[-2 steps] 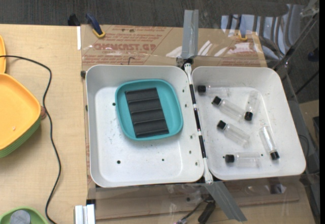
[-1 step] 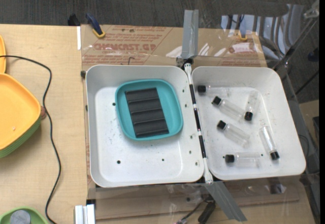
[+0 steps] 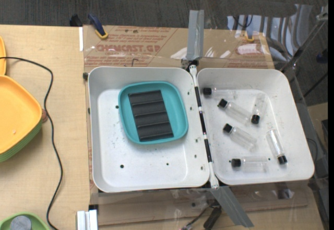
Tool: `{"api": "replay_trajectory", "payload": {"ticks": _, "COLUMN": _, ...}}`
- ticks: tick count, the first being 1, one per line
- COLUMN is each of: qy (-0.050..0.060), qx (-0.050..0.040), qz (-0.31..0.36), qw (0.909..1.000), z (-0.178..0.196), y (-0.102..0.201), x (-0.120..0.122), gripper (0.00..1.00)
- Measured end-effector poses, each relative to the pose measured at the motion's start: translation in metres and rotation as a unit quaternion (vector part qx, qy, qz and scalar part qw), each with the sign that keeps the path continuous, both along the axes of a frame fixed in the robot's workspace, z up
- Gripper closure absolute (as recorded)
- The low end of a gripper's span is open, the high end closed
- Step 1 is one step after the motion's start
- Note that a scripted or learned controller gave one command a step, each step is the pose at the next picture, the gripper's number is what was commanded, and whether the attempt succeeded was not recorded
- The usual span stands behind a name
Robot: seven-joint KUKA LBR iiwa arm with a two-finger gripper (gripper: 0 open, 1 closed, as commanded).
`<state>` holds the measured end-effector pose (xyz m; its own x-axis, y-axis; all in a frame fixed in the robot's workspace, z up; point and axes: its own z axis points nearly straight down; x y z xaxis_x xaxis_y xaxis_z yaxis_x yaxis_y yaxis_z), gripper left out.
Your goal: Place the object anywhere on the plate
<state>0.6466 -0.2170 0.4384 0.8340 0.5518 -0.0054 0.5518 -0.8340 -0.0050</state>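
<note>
**Desk:** Claw apart, together, or clamped on something? What do we print?

**Photographer:** We print that it cannot be told. Nothing here lets me judge its state, and I see nothing being carried.

**Desk:** Where is the thing to be moved?

**Photographer:** In the right bin. About six clear vials with black caps lie scattered across its floor, some near each other and none stacked. The task does not say which one is meant, so I take it to be any of them.

**Desk:** And the target?

**Photographer:** A teal plate sits in the left bin, toward its far side, with a dark ribbed slab lying across its middle. No vial is on the plate or anywhere in that bin.

**Desk:** So progress is nil?

**Photographer:** By my reading, yes. Every vial is on the wrong side of the divider, so picking one, carrying it left and putting it down all remain to be done.

**Desk:** Anything else?

**Photographer:** Orange dishes and a black cable lie on the wooden table to the left, well apart from the bins.
</note>
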Motion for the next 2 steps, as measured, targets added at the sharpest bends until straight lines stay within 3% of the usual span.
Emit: {"api": "replay_trajectory", "payload": {"ticks": 2, "qy": 0.000, "qx": -0.0007, "qz": -0.111, "qw": 0.9939, "z": 0.0005, "y": -0.0057, "x": -0.0025, "gripper": 0.00}}
